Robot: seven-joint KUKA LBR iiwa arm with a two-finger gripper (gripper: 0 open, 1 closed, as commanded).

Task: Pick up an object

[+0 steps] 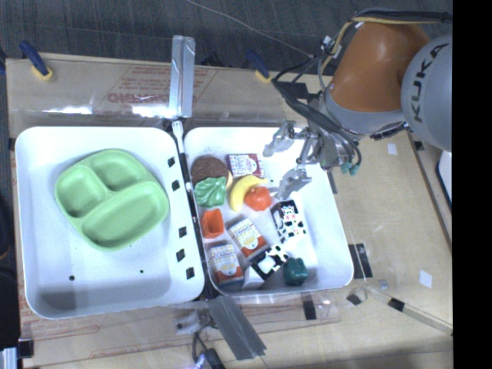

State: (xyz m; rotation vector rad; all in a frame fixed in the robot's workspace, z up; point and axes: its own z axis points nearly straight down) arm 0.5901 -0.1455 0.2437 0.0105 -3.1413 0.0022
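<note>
My gripper (287, 161) hangs over the upper right part of the right bin (327, 229), open, with nothing between its fingers. One finger (278, 139) is near the bin's far wall and the other (295, 181) is just above a cow-patterned carton (289, 221). To the gripper's left lie a small red-labelled carton (244, 164), a yellow banana (239, 190) and a red-orange tomato (259, 198). Further left are a brown round patty (208, 166) and a green leafy piece (210, 191).
Near the right bin's front lie an orange piece (212, 223), two small snack cartons (246, 235), a second cow-patterned carton (269, 261) and a dark green item (295, 270). The left bin (46, 283) holds a green divided plate (114, 198). A divider (184, 206) separates the bins.
</note>
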